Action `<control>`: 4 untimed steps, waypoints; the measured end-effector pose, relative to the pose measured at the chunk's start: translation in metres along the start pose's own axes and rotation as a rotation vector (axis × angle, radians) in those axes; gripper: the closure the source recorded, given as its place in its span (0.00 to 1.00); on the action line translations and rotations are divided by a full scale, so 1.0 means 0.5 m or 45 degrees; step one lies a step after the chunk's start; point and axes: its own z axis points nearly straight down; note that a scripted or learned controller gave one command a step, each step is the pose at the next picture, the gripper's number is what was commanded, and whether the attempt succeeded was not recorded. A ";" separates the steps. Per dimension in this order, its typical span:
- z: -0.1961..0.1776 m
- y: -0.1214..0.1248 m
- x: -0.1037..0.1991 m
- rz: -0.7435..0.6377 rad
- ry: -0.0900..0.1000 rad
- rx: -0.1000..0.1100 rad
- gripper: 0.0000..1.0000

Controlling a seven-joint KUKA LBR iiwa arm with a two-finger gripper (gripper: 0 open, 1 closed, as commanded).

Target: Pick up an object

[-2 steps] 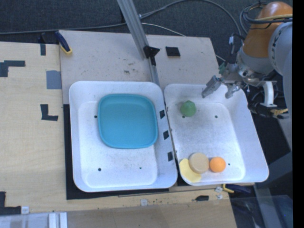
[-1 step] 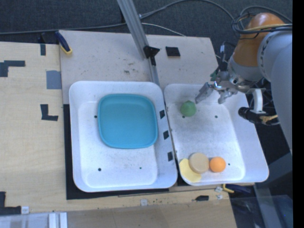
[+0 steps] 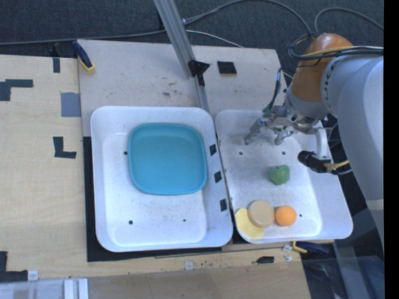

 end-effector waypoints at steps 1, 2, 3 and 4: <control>-0.025 0.002 -0.001 0.000 -0.001 -0.005 1.00; -0.111 0.007 -0.007 0.001 -0.002 -0.009 1.00; -0.235 0.014 -0.013 0.001 -0.002 -0.011 1.00; -0.325 0.022 -0.023 0.001 -0.002 -0.010 1.00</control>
